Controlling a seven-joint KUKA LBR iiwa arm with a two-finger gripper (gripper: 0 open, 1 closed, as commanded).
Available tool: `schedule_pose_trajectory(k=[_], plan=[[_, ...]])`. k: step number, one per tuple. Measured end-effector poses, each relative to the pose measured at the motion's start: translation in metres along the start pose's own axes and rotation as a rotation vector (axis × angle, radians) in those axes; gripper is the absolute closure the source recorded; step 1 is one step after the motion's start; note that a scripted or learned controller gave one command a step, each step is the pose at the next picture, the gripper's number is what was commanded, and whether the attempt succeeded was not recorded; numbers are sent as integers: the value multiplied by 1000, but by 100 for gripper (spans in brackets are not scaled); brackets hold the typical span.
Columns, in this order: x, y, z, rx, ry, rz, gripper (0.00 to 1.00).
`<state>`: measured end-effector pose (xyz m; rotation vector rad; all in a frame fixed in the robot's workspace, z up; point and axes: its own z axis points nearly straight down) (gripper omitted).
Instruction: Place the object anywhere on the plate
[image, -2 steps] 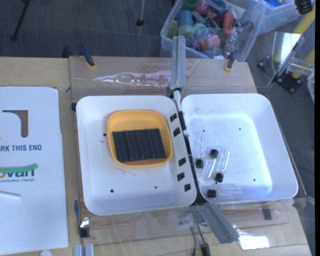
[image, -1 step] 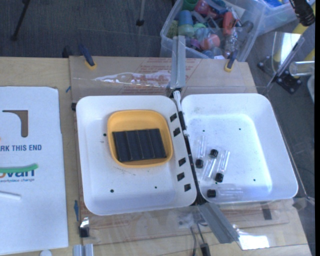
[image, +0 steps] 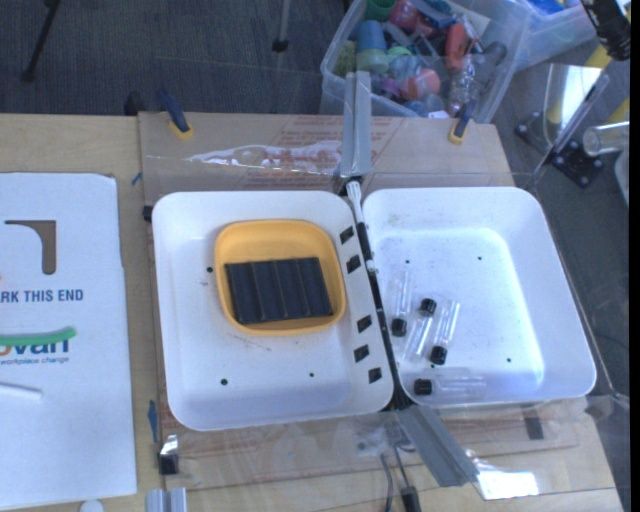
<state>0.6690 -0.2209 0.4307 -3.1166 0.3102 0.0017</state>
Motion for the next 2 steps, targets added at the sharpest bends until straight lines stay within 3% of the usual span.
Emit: schedule_pose_trajectory(k=[2], plan=[[0, -1, 0, 0, 1, -2, 100]])
